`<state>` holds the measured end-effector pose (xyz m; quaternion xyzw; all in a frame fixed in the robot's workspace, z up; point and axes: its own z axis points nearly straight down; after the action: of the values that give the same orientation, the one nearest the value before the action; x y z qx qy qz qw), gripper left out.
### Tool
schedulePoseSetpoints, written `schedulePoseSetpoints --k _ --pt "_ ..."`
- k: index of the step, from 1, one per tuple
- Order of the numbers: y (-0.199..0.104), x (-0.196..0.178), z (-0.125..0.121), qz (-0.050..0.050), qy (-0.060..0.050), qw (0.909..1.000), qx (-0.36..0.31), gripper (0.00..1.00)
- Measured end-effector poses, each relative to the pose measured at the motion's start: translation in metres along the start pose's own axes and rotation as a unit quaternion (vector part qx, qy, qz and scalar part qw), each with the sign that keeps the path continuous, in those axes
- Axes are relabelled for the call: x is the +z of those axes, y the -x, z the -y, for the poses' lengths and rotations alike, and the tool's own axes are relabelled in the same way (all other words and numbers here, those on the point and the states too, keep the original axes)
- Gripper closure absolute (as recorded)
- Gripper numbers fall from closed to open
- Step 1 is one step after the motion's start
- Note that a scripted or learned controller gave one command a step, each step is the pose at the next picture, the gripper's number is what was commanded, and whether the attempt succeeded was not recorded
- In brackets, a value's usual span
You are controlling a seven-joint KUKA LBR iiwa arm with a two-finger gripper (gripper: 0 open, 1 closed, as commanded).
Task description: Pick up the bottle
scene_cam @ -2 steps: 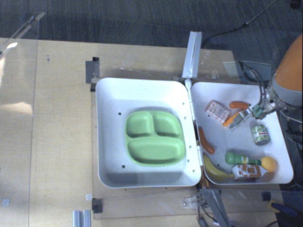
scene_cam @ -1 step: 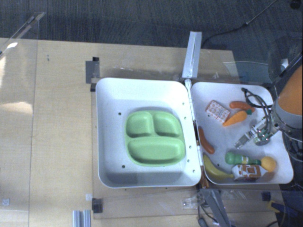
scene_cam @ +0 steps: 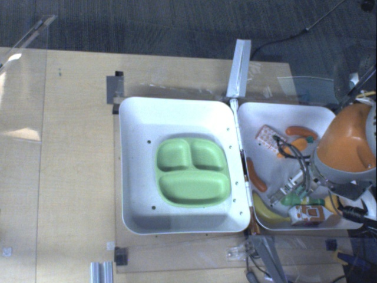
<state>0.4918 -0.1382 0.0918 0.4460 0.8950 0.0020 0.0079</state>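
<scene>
Overhead, the arm (scene_cam: 347,143) is seen reaching in from the right over the right bin (scene_cam: 259,114), its orange band filling the near upper corner of that bin and its wrist bent down and to the left. The claw (scene_cam: 290,188) is lowered among the clutter in the bin's lower half, with cables looping above it; whether it is wide or narrow cannot be told, since its tips are lost against the objects beneath. A green object (scene_cam: 293,200), which may be the bottle, is seen just beside the claw tips, lying low in the bin, though its shape is too hidden to be sure. Next to it a brown carton (scene_cam: 307,214) is laid against the bin's front wall, with a yellow banana-like piece (scene_cam: 266,211) to its left. A red-orange sausage shape (scene_cam: 257,177) is set along the left wall, and a small printed packet (scene_cam: 268,138) lies further up; its writing is too small to be read. In the left bin (scene_cam: 135,158) a green divided tray (scene_cam: 192,171) is placed centrally on the desk (scene_cam: 65,175)
</scene>
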Motion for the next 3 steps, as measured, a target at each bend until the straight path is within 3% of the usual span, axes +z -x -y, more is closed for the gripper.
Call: schedulePoseSetpoints --k 1,2,3 --pt "0.003 -0.013 -0.004 0.005 0.005 1.0000 0.000 1.00" --pt "0.000 -0.150 -0.060 -0.003 -0.002 0.9987 -0.050 1.00" --pt "0.063 -0.179 -0.072 0.001 0.001 0.9298 -0.368 1.00"
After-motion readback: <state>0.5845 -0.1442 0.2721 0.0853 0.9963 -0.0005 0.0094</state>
